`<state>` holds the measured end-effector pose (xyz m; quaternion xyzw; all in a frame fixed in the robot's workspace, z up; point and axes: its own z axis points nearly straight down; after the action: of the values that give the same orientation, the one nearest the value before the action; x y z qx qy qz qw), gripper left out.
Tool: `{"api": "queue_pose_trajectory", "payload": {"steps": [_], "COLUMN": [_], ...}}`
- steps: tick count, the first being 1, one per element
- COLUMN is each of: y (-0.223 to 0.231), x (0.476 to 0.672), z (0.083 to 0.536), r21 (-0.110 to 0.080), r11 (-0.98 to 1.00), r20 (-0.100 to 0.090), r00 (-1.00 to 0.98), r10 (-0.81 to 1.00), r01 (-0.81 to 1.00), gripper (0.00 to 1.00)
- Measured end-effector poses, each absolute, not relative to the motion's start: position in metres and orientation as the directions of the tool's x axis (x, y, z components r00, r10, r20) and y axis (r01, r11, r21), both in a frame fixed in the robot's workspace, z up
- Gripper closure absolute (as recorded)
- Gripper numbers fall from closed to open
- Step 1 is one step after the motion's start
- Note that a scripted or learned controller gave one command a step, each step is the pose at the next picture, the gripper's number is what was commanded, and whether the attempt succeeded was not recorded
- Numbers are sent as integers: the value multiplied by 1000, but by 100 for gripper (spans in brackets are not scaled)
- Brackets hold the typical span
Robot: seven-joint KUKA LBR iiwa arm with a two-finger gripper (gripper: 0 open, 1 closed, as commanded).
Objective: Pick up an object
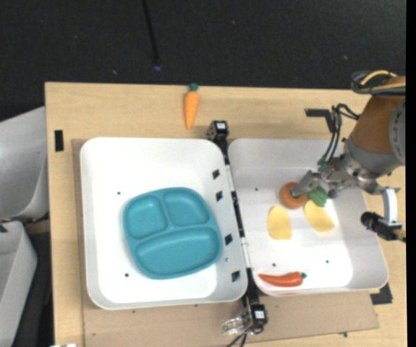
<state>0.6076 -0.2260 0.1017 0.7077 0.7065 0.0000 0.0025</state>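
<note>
In the right bin (338,273) lie a round orange-brown piece (291,195), a pale yellow piece (279,223), a second yellow piece (320,218) with a green bit (317,197) at its top, and a red chili pepper (281,280) by the front wall. My gripper (315,187) is low over the bin, right next to the orange-brown piece and the green bit. The arm (375,136) comes in from the right above it.
The left bin (106,280) holds a blue divided plate (171,231). A toy carrot (191,107) lies on the bench behind the bins. Black clips (218,129) sit along the seam between the bins. White equipment (5,172) stands at the far left.
</note>
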Motion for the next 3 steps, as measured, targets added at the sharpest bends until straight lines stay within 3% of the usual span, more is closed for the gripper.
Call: {"api": "queue_pose_trajectory", "payload": {"steps": [1, 3], "y": [-227, -221], "x": [610, 612], "z": [117, 205], "r21": [13, 6], "r11": [-1, 4], "r20": [-6, -2], "r00": [1, -4], "r10": [1000, 1000], "r01": [1000, 1000], "gripper": [100, 100]}}
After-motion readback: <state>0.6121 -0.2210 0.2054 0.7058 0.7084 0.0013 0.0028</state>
